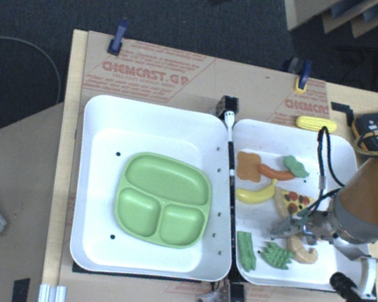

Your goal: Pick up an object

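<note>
My gripper (296,228) hangs low over the right bin (340,155), reaching in from the right. It sits just above a tan bread-like piece (303,253) and beside a pizza slice (291,200). A yellow banana (255,192) lies to its left. Farther back are an orange flat piece (247,166), a carrot (276,173) and a green leafy piece (296,166). At the bin's front lie a green pod (245,251) and a ridged green piece (275,256). The wrist hides part of the bread-like piece.
The left bin (92,166) holds a green divided plate (163,199). A black bar (228,164) runs between the bins. A yellow object (315,123) lies on the board behind the right bin. Cables (321,159) hang by the arm.
</note>
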Available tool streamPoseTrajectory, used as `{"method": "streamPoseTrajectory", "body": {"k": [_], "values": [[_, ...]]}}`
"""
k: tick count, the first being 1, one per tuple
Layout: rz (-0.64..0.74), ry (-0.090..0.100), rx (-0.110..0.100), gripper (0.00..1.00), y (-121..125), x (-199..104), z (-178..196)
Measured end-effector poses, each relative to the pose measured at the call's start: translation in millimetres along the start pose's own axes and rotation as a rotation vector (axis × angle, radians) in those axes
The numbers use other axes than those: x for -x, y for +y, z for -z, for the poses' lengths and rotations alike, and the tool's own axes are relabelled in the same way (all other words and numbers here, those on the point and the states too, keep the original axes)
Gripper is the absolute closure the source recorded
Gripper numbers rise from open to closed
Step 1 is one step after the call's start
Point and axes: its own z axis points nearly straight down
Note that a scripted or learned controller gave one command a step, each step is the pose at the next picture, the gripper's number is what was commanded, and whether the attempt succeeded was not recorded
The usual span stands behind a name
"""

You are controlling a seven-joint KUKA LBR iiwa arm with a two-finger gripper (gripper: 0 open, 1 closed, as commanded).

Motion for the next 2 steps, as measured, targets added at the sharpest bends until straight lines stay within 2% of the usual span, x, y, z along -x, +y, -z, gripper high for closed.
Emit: {"method": "streamPoseTrajectory", "body": {"k": [1,2], "values": [[-0.002,-0.012,0.02,0.0,12.5,70.1,119.8],[0.002,-0.003,0.006,0.0,-4.5,79.3,15.7]]}}
